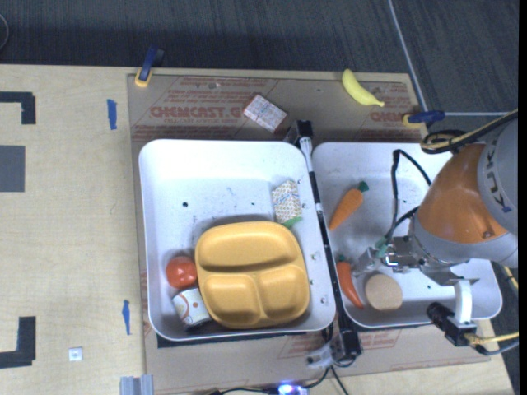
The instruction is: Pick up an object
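Observation:
My gripper (385, 257) hangs low over the front left part of the right bin (428, 159). Directly in front of it lies a round tan disc-like object (383, 293), close to or touching the gripper's tip. A red-orange vegetable (347, 284) lies just left of the disc against the bin's wall. An orange carrot with a green top (347, 206) rests farther back in the same bin. The grey arm with its orange band (461, 204) covers the bin's right side.
The left bin (165, 220) holds a large yellow divided tray (251, 271), a red tomato (181, 271), a small white cup (189, 305) and a patterned packet (286, 200). A banana (361, 89) and a small box (264, 112) lie on the board behind the bins.

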Robot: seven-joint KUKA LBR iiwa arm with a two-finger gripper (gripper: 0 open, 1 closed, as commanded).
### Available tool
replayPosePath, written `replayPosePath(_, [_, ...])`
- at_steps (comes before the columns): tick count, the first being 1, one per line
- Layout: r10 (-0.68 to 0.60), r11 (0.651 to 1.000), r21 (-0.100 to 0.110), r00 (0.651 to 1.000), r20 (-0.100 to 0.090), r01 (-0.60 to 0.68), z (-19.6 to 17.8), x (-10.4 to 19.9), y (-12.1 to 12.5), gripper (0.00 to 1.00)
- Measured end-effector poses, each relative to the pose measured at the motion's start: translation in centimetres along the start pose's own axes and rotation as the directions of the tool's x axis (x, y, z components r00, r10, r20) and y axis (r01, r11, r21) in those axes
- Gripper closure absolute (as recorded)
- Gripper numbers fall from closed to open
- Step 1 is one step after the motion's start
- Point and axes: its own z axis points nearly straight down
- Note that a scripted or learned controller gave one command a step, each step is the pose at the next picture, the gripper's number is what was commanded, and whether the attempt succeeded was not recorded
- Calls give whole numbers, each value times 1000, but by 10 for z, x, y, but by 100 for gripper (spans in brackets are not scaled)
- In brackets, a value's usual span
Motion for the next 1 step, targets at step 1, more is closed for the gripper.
replayPosePath(1, [-4, 1000, 1, 1000, -5, 4, -9, 3, 1, 100])
